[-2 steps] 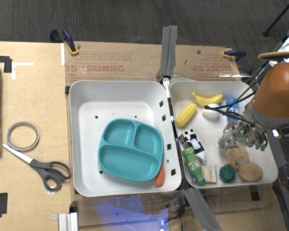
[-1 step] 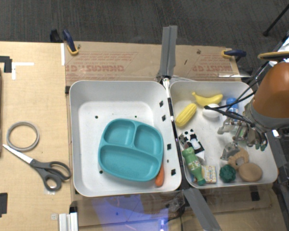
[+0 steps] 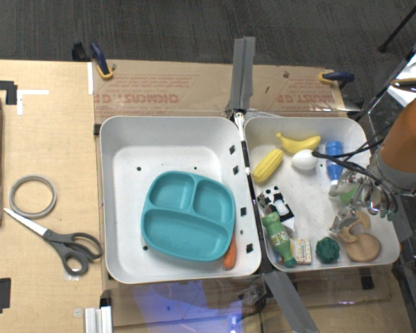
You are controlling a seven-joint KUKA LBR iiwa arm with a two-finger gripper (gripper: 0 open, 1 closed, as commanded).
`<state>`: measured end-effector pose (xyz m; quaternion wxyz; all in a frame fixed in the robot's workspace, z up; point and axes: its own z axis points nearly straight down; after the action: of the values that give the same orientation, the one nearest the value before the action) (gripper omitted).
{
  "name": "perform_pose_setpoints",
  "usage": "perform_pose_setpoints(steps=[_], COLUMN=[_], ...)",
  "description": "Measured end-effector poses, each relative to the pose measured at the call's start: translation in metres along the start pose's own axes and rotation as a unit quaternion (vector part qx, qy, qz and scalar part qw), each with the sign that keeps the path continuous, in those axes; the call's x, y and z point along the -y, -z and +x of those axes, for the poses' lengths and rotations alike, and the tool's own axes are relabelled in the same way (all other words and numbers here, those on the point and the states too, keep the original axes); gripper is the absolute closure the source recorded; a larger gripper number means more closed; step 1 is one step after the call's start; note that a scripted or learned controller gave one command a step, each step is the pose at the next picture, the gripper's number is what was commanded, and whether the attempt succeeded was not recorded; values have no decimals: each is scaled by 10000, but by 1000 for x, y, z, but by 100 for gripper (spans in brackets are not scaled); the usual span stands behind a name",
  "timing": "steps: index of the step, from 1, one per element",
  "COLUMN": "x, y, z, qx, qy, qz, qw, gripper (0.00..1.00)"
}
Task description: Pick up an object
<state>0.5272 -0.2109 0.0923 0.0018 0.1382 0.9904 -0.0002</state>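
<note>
My gripper (image 3: pixel 352 214) hangs low over the right side of the right bin (image 3: pixel 312 122), with the orange-banded arm (image 3: pixel 409 144) behind it. Just below it lie a tan wooden piece (image 3: pixel 364 247) and a dark green lumpy object (image 3: pixel 327 250). A light green item (image 3: pixel 342 191) sits right beside the gripper's upper left. Further back in the same bin are a banana (image 3: pixel 298 142), a yellow corn cob (image 3: pixel 267 165), a white egg (image 3: pixel 304 160) and a blue object (image 3: pixel 333 151). A green bottle (image 3: pixel 277 233) lies at the bin's front left.
The left bin (image 3: pixel 125 151) holds a teal divided plate (image 3: pixel 189 216) and a carrot (image 3: pixel 229 256) at its front right. Scissors (image 3: pixel 62 241) and a tape roll (image 3: pixel 32 194) lie on the bench at left. A small box (image 3: pixel 302 250) and a black-and-white item (image 3: pixel 277 203) lie near the bottle.
</note>
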Motion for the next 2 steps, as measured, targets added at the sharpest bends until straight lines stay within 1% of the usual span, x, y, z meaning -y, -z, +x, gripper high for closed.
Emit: perform_pose_setpoints(steps=[1, 2], x=[-14, -1], y=[0, 0], z=[33, 51], qx=[-8, -6], qy=[-857, 762], qz=[0, -1], qw=[9963, 9971], gripper=[0, 0])
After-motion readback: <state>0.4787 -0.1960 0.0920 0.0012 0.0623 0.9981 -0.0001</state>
